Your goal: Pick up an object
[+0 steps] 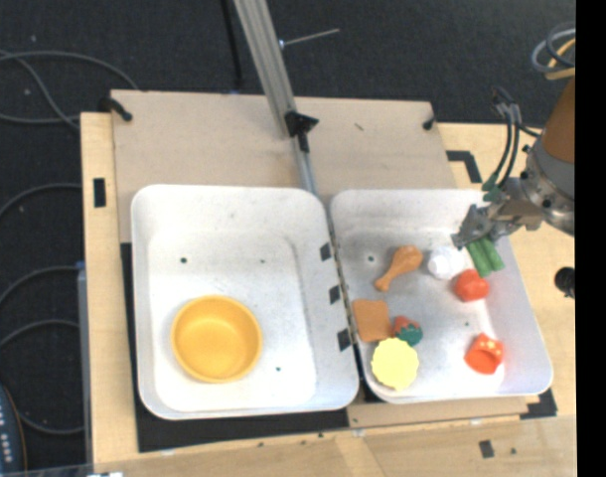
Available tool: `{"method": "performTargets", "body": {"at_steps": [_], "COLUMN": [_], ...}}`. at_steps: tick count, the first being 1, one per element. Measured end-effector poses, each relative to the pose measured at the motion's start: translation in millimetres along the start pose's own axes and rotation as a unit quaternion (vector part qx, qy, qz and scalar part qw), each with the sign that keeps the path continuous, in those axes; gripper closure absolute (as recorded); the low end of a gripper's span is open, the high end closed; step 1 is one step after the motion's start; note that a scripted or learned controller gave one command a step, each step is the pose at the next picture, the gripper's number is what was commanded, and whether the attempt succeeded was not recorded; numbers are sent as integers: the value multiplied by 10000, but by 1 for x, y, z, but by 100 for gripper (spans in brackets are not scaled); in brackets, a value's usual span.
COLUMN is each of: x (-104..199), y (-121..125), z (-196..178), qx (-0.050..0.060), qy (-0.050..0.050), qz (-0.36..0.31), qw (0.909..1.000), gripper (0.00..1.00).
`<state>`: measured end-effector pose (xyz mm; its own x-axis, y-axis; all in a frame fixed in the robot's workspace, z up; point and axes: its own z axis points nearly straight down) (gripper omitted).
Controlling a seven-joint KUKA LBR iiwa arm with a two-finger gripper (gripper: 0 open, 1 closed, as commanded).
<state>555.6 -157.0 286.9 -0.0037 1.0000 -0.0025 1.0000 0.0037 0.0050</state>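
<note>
Here, one bench (233,137) of pale, flat board is seen from above, with dark floor around it and loose cables lying on that floor at the left. A single ribbed metal rail (268,53) slants down from the top and ends between the bins. Two shallow white bins with rounded corners are set side by side and nearly touching. The left bin (228,232) is smooth and lightly speckled, and only one thing is carried in it: a round yellow bowl (217,338), glossy, placed near the front left corner, so that most of that floor is left open. The right bin (382,222) is more crowded; seven small things are counted in its front and right parts, while its back left area is left bare. A flat, pale yellow disc (394,364) is seen at the front edge, just beside a square brown slab (372,319). A tan drumstick shape (399,265) lies tilted near the middle. Two rounded red-orange pieces are found at the right, one (471,285) near the green piece (485,256) and one (484,354) close to the front right corner. A small white lump (445,262) lies between the drumstick and the upper red piece. A tiny green and red item (406,331) touches the disc's upper edge. The grey hand (479,227) is poised at the right bin's right rim, just above the green piece; whether it is released or clenched cannot be told.
</note>
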Motion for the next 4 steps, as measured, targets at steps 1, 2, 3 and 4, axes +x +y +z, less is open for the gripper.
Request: {"method": "performTargets", "body": {"at_steps": [1, 2, 3, 4], "x": [44, 91, 140, 188], "y": [16, 38, 58, 75], "z": [15, 23, 29, 34], "qx": [27, 19, 17, 17], "qy": [9, 11, 8, 11], "qz": [-7, -11, -12, -11], "qw": [10000, 10000, 10000, 10000], "gripper": [100, 100, 100, 100]}}
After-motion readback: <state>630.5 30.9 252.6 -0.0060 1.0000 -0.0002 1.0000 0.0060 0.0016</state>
